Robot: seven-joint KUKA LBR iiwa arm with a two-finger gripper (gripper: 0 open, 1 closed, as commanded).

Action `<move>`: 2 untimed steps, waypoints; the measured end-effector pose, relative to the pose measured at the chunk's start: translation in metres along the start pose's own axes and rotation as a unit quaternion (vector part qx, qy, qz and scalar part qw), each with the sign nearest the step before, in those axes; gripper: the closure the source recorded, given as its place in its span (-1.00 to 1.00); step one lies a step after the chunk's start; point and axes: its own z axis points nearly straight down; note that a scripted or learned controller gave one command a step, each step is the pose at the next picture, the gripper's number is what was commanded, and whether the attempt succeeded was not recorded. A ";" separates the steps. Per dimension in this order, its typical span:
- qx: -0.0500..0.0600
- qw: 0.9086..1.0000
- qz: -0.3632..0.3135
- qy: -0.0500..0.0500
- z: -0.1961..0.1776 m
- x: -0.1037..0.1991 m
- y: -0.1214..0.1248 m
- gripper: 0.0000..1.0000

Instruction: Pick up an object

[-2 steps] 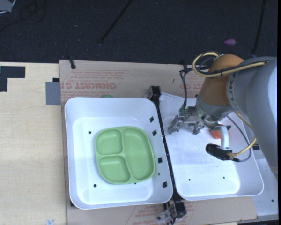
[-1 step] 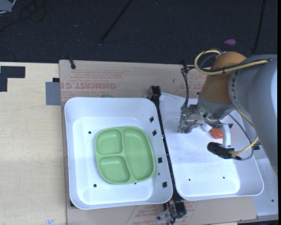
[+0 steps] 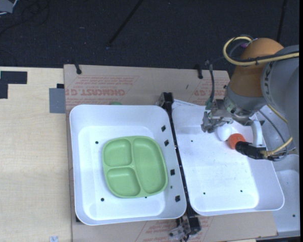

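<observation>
White round object [image 3: 223,132] against right bin [image 3: 217,185] far wall; end effector [image 3: 211,121] beside it, apparently lining up grasp; jaw state indeterminable.

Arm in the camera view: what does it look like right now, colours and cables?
The arm is grey with smooth rounded casing, and a bulging orange band sits above the wrist. A yellow cable loops beside that band. The tool at its end is dull grey metal and boxy.
</observation>
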 end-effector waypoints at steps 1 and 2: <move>0.000 1.000 -0.002 0.000 -0.045 -0.001 0.001 1.00; 0.003 1.000 -0.005 0.001 -0.044 0.037 -0.020 1.00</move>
